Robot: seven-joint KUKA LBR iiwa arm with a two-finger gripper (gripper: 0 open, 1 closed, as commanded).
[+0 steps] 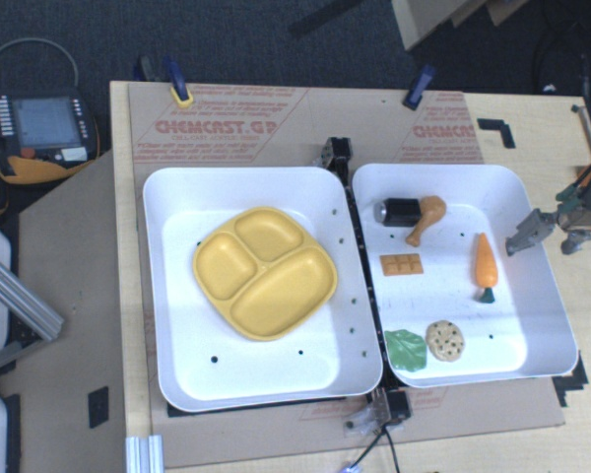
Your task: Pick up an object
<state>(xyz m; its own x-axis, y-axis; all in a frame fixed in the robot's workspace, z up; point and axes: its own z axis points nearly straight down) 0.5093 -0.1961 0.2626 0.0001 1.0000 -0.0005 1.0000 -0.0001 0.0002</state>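
Note:
The right bin (532, 358) holds several small toys. An orange carrot (485, 261) lies upright near its right side. A brown drumstick (426, 220) leans against a black cylinder (400, 211) at the back. A tan cracker (401, 264) lies mid-bin, with a chip cookie (444, 341) and a green leaf (406, 350) at the front. My gripper (550, 238) hangs over the bin's right rim, just right of the carrot, open with nothing between its fingers.
The left bin (167, 294) holds a yellow divided plate (266, 271). Clamps (337, 152) join the two bins at the back and front. A pendant with a screen (41, 126) lies off the bench to the left.

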